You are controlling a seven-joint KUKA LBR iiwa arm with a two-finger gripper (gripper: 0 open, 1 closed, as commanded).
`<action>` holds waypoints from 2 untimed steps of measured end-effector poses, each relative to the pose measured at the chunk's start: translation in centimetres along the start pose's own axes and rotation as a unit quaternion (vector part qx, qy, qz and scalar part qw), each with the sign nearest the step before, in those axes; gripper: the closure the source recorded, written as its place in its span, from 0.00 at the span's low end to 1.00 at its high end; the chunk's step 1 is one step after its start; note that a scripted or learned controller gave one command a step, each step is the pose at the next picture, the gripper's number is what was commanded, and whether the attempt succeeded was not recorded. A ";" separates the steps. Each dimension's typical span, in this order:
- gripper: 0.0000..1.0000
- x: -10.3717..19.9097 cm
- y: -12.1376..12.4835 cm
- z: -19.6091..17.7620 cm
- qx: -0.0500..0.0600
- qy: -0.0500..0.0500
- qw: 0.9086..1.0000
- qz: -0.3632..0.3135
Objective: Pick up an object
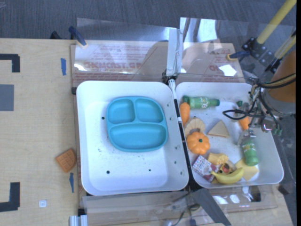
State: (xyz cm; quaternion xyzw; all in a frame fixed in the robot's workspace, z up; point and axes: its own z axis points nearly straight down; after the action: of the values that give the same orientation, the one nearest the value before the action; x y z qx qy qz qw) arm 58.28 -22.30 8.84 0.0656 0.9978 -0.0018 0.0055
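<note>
1. Toys crowd the right bin (277,171): a green bottle (249,153) stands near its right wall, just below the gripper (248,136).
2. We cannot tell whether the fingers are open or closed; cables blur them.
3. We see a banana (229,175) and a yellow block (217,158) near the bottle, a pumpkin (198,142) further left.
4. We judge the risk is a slip: the round bottle could roll away or jam against the wall.
5. The blue divided plate (136,124) lies in the left bin (89,173).

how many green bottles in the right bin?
2. One green bottle lies on its side near the far wall of the right bin. The other sits by the near right side, just below the pincer. More may be hidden under the arm.
</note>
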 end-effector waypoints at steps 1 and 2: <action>0.00 0.8 0.0 0.0 -0.001 0.001 1.000 0.008; 0.00 0.3 0.0 0.0 0.000 0.000 1.000 -0.026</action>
State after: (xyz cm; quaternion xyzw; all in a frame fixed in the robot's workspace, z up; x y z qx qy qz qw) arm 58.02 -22.28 8.85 0.0399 0.9992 -0.0017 0.0057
